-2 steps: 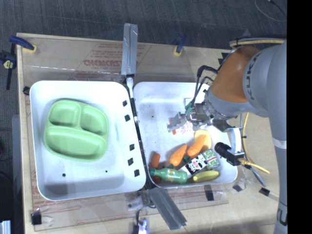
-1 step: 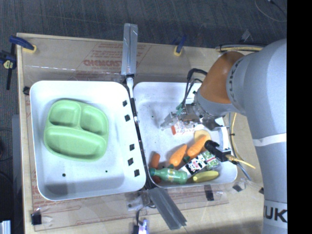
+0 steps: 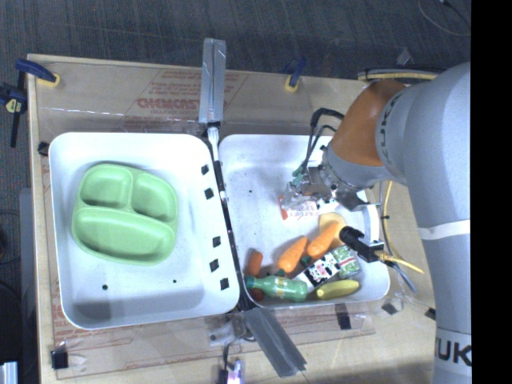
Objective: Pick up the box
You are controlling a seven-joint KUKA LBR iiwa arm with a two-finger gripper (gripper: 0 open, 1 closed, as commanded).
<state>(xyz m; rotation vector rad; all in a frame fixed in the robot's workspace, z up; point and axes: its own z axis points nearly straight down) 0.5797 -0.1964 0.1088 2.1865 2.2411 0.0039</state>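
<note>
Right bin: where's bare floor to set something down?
In the shallow white right bin, floor is bare along the centre divider, from the far wall down to the small orange carrot. The near right corner is crowded: orange carrots, green bottle, printed box. The claw occupies mid-right.

Beneath my reach, a pale wooden bench (image 3: 120,94) with blue clamps (image 3: 36,72) stands on dark grey carpet (image 3: 120,14).
</note>
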